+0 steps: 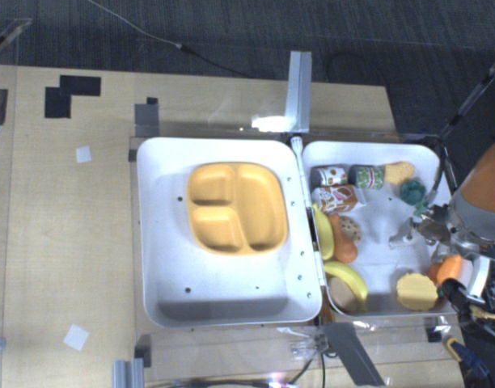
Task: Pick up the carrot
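The carrot [447,267] is a short orange piece at the right side of the right bin [377,225], close to the bin's right wall. My gripper [438,237] reaches in from the right and sits just above and against the carrot. The grey arm with its orange band [484,176] covers the bin's right edge. The gripper's metal parts and the arm hide the spot where it meets the carrot, so I cannot tell if the carrot is held.
A yellow lump [416,291] lies just left of the carrot. A green broccoli [412,190], two cans [365,176], bananas [347,280], a cookie [350,229] and an orange fruit [343,250] share the right bin. A yellow divided plate [235,207] sits in the left bin [162,249].
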`<state>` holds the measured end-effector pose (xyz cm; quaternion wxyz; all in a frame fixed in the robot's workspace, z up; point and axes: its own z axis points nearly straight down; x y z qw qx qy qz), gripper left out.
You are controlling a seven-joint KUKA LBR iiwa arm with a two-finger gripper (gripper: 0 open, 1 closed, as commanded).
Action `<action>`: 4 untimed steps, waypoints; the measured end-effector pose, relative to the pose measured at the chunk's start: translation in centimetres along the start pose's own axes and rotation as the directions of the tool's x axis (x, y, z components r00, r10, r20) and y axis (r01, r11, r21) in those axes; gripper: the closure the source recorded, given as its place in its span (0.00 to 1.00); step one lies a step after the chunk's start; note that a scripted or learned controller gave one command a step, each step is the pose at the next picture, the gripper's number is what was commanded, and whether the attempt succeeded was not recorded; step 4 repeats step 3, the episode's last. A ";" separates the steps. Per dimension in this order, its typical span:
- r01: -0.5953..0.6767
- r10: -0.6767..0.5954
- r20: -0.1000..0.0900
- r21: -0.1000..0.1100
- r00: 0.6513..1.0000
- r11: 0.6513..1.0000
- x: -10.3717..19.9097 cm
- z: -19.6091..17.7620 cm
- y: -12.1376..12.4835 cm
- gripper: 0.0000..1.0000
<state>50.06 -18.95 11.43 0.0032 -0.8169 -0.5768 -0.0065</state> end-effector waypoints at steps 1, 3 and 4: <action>-0.222 0.222 0.005 -0.001 0.975 0.975 0.5 1.0 -1.2 0.00; -0.544 0.544 0.004 -0.017 0.839 0.839 8.9 2.7 -4.2 0.00; -0.544 0.544 0.004 -0.017 0.839 0.839 8.9 2.7 -4.2 0.00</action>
